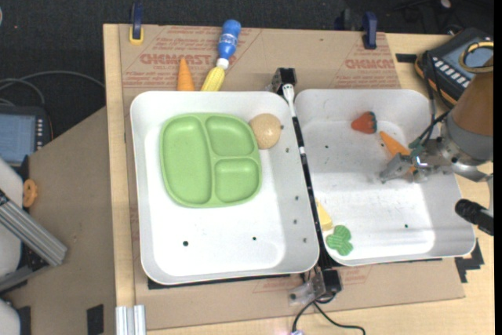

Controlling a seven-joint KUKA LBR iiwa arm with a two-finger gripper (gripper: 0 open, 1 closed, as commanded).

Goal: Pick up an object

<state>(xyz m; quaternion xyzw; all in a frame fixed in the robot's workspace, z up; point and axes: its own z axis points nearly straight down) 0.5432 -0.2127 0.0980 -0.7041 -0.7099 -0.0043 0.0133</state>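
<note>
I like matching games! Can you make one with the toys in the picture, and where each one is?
Things:
1. green divided plate
2. tan ball
3. orange carrot
4. green leafy toy

Places:
A. right bin, near front left corner
B. left bin, beside the plate's top right corner
C. left bin, toward its back
D. right bin, near the gripper

Pairs: 1-C, 2-B, 3-D, 4-A

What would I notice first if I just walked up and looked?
Probably the big green divided plate in the left bin, with a tan ball by its top right corner. In the right bin, the gripper hovers near an orange carrot and a red strawberry.
</note>
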